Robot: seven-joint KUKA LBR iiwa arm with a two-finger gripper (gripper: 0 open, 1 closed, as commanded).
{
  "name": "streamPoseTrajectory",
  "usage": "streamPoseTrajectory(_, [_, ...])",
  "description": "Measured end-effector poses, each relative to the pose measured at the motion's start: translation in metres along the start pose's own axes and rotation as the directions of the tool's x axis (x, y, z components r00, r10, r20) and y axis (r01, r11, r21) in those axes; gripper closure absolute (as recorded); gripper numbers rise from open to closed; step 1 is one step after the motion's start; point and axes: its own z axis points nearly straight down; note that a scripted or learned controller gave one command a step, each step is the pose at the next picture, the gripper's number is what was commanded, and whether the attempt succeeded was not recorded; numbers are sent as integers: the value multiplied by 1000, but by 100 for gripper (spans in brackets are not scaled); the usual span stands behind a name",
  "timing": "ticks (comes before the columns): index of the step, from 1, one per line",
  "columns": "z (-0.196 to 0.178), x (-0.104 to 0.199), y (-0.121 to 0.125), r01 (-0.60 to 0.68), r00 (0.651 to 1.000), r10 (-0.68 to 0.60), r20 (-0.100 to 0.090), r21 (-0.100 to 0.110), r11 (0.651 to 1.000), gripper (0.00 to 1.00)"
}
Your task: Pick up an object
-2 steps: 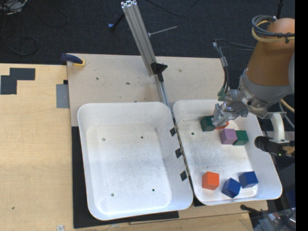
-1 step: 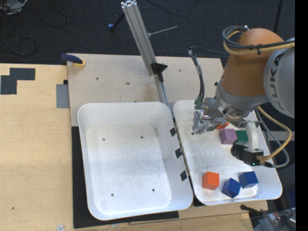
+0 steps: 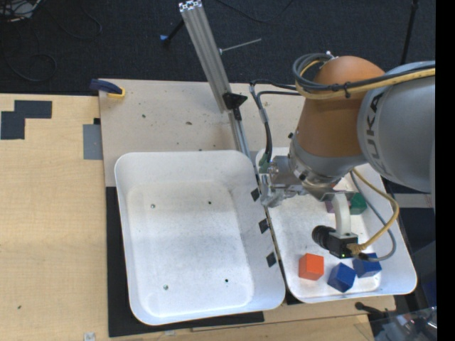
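Note:
The right bin point(image 3: 398, 279) holds an orange cube point(image 3: 311, 266), a blue cube point(image 3: 342, 276) and another blue block point(image 3: 367, 266) near its front edge. A green piece point(image 3: 357, 204) and a small purple piece point(image 3: 330, 206) peek out from under the arm further back. My gripper point(image 3: 274, 187) hangs over the right bin's back left part, close to the divide between the bins. The bulky orange and grey wrist covers most of it. Nothing shows in its grasp.
The left bin point(image 3: 142, 169) lies beside the right one. A slanted aluminium rail point(image 3: 211, 55) rises behind the bins, just left of the wrist. Black clips point(image 3: 264, 226) line the gap between the bins. A blue and yellow clamp point(image 3: 106, 87) sits at the bench's back left.

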Motion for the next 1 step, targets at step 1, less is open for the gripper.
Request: streamPoseTrajectory(1, [18, 51, -14, 1, 1000, -1, 0, 0, 1000, 100])
